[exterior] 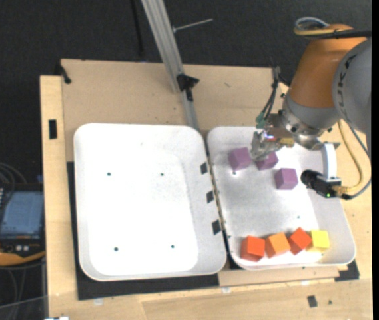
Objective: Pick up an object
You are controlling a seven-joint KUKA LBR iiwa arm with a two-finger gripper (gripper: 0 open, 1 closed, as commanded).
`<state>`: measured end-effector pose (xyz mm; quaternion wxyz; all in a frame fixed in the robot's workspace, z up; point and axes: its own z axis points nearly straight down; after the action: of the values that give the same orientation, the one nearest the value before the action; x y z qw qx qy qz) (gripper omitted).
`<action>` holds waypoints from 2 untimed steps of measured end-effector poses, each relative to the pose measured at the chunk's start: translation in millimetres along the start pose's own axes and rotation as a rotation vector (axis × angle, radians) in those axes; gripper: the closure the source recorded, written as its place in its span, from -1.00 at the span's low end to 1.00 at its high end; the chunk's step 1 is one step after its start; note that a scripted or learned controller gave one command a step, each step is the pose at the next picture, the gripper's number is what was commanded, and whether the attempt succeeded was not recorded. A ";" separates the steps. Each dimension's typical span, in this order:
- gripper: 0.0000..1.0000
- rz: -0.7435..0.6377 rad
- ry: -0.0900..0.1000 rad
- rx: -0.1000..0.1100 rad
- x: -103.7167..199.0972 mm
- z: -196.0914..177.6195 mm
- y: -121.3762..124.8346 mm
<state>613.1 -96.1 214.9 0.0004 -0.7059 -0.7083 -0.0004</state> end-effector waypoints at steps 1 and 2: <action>1.00 -0.004 -0.001 -0.003 62.3 -1.8 7.0; 1.00 -0.004 0.000 -0.004 110.4 -15.2 6.8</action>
<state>619.6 14.2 230.2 -0.0007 -0.7045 -0.7097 -0.0018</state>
